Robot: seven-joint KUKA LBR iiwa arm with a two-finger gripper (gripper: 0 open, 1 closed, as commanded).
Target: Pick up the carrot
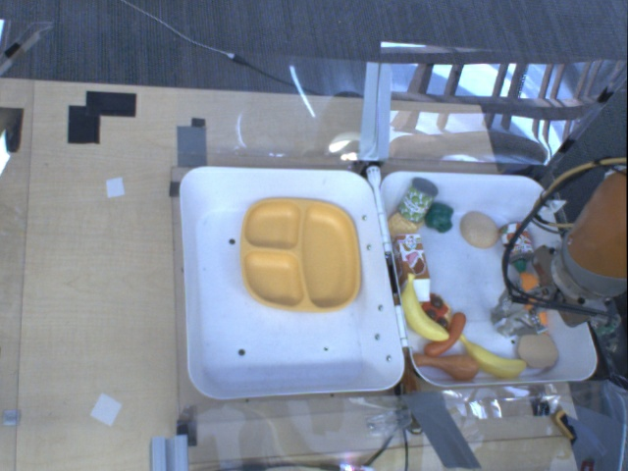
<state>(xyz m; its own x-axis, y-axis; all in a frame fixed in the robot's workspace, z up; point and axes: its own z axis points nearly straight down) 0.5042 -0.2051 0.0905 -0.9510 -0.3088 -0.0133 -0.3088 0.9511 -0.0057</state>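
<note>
Hand (517,314) low in right bin (491,189), finger spread can't tell, carrot (449,365) well apart w/ banana (494,359)

The arm (601,235) is cut off by the frame's right edge. Its gripper (517,314), at lower right, is too small and cluttered to read. The carrot (446,365) lies partly under a banana (493,358). A small orange item (529,283) beside the wrist is unidentifiable.
</note>
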